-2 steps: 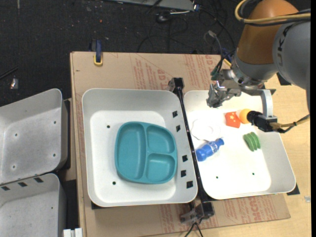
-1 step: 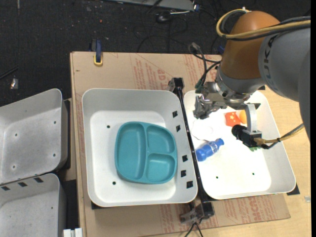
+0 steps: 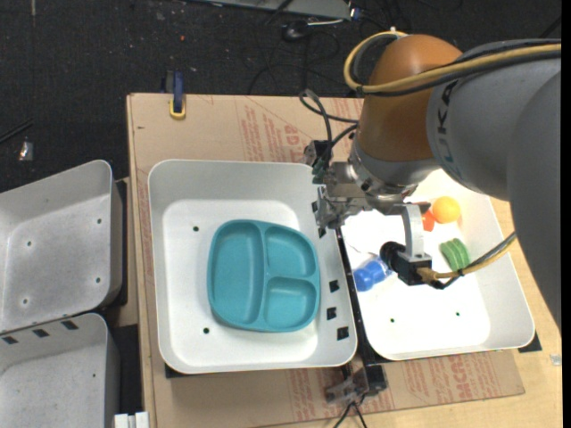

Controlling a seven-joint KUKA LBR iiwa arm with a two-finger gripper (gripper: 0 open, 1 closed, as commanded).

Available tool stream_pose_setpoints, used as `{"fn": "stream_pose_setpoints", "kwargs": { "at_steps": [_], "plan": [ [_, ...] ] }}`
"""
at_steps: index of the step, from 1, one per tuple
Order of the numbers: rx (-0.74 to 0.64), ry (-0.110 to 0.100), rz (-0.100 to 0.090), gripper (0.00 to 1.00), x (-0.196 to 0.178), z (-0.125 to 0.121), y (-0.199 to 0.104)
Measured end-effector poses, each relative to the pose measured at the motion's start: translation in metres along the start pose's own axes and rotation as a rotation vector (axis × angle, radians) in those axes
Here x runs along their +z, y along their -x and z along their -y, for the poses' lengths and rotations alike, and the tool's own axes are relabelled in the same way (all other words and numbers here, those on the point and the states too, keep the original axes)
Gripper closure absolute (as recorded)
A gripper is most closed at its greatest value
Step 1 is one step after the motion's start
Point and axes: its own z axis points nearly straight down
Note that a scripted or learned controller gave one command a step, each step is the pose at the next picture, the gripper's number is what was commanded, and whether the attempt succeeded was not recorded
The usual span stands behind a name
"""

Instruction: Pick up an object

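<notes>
Teal plate (image 3: 263, 275) sits in left bin (image 3: 174, 239); blue object (image 3: 370, 275), green one (image 3: 455, 253), yellow ball (image 3: 445, 209) are loose pick candidates in right bin (image 3: 428, 328); gripper (image 3: 337, 199) sits low at its far-left edge, probably lining up, spread or pinching I can't make out.

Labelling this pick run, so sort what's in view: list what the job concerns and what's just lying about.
Job in hand: gripper, near the divide between the bins; blue object, green object and yellow ball in the right bin; teal divided plate in the left bin.
Lying about: clamp on the board's far corner; spare white trays left of the board.
</notes>
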Motion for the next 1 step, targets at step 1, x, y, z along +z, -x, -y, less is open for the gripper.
{"fn": "stream_pose_setpoints", "kwargs": {
  "at_steps": [1],
  "plan": [
    [0.0,0.0,0.0,1.0,0.009,0.0189,-0.0498]
  ]
}}
